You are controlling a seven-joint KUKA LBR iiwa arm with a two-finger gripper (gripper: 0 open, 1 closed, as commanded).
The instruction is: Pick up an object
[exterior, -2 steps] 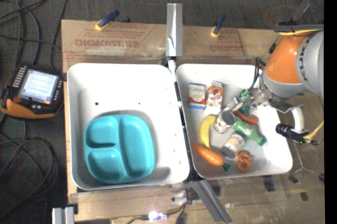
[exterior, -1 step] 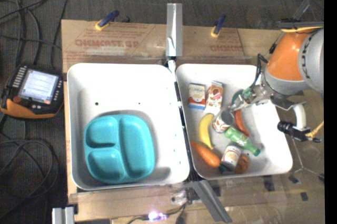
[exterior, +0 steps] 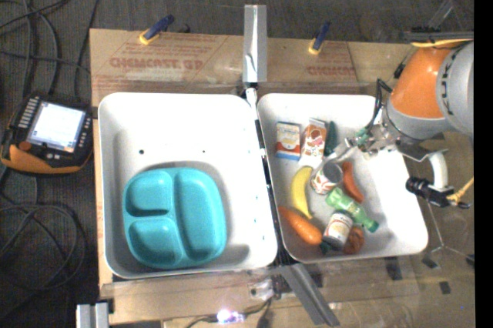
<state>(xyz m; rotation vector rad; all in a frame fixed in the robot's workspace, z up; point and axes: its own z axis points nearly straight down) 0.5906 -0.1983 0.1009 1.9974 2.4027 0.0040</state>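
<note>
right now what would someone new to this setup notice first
Most likely the big teal divided tray, lying alone in the left bin. Next, the orange band of the arm reaching in from the right, its tool low over the right bin. There a huddle of small things lies, among them a yellow banana, a carrot and a green bottle.

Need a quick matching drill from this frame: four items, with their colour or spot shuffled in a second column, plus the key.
Items:
1. divided tray
2. banana
3. carrot
4. green bottle

Descriptions:
A. orange, near the right bin's front left corner
B. teal, lying in the left bin
C. lying right of the banana
D. yellow, right bin, below the small cartons

Pairs: 1-B, 2-D, 3-A, 4-C
</note>
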